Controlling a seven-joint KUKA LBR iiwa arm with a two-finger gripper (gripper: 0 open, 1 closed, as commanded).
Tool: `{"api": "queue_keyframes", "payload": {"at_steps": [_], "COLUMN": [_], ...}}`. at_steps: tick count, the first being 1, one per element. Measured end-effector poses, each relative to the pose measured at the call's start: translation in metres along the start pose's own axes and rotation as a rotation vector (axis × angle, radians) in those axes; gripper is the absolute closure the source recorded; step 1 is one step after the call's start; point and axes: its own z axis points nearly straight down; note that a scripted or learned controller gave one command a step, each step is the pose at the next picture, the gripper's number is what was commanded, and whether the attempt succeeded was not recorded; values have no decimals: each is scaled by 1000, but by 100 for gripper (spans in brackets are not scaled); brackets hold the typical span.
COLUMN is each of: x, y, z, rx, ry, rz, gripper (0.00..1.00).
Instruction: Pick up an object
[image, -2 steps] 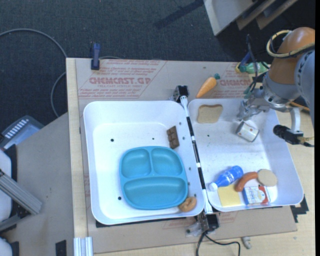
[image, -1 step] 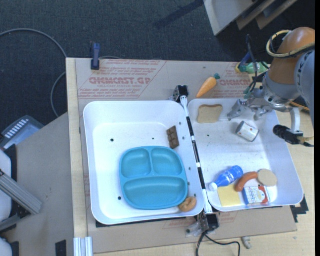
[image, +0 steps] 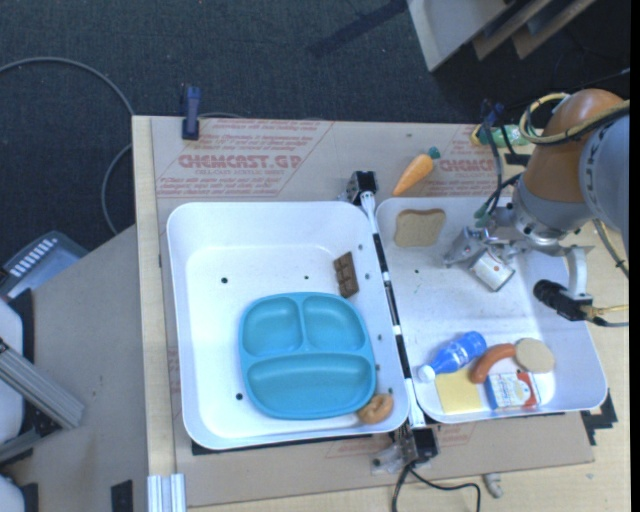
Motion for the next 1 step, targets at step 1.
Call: {"api": "queue_keyframes", "payload": {"at_steps": [1], "x": [0], "y": [1], "z": [-11], "rx": [-4], "ry": [-1], "rz": [0], "gripper": [100]}}
